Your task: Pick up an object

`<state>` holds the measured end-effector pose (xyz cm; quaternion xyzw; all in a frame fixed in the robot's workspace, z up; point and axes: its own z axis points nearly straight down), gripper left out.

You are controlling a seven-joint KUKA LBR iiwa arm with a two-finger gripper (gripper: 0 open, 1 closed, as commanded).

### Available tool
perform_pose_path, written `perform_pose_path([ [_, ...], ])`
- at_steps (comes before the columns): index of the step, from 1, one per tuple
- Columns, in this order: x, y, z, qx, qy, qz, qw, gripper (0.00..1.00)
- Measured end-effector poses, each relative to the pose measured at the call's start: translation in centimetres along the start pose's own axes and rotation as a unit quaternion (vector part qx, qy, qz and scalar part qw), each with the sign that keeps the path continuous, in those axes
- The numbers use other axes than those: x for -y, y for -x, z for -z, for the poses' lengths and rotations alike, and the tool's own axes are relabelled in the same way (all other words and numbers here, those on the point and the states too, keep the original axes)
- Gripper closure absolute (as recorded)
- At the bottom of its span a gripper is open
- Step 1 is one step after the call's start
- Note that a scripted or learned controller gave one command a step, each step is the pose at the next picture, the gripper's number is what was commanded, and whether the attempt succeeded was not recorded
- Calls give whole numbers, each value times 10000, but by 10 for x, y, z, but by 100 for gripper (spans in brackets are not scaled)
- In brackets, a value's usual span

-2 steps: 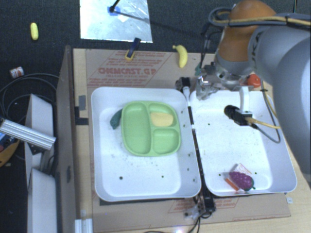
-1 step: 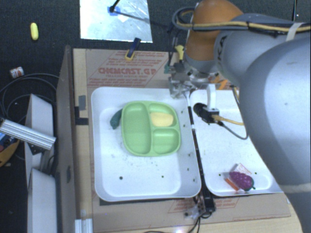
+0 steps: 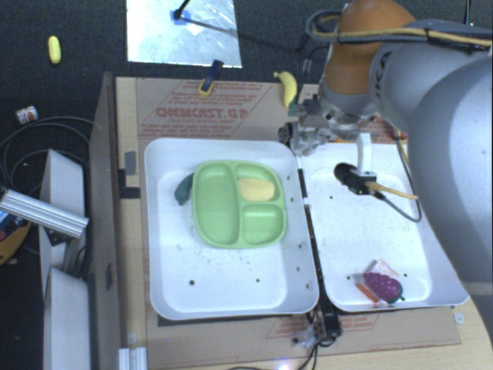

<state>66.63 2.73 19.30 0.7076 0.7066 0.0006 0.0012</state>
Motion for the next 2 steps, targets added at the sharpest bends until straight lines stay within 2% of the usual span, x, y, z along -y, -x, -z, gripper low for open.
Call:
perform_pose_path([
  [1, 2, -73, -8, -12, 1, 54, 10000, 100],
  [2, -2, -138, -43, -14, -6, 56, 10000, 100],
])
